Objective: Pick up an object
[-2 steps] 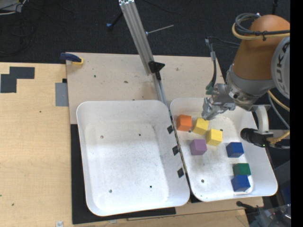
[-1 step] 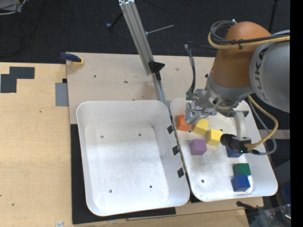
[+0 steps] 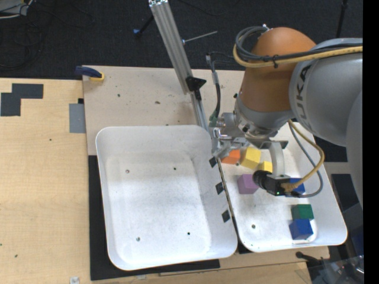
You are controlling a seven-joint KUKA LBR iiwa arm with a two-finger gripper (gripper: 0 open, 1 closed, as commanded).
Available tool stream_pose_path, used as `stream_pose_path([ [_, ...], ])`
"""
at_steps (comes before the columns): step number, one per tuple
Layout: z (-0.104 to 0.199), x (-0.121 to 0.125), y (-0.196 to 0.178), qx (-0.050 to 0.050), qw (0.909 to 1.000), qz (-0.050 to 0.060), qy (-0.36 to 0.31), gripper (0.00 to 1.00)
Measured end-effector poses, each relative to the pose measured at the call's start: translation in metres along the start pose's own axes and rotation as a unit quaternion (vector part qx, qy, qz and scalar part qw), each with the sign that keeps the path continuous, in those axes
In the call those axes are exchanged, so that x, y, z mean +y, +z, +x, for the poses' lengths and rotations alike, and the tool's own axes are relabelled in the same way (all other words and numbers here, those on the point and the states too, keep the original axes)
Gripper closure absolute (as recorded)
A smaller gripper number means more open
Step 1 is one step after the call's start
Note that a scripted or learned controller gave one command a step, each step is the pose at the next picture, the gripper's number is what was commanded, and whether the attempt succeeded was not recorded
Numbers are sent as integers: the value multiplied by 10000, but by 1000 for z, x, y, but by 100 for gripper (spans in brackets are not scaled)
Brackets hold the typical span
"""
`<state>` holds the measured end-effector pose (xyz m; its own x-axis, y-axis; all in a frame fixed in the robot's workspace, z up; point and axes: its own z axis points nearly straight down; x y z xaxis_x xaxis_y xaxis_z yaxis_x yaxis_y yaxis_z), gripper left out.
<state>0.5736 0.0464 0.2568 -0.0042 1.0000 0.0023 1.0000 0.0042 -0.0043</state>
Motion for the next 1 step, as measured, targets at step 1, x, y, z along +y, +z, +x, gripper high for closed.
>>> stream_pose_path([
  [1,47,-5,1,-4,10000,-1,1,100],
])
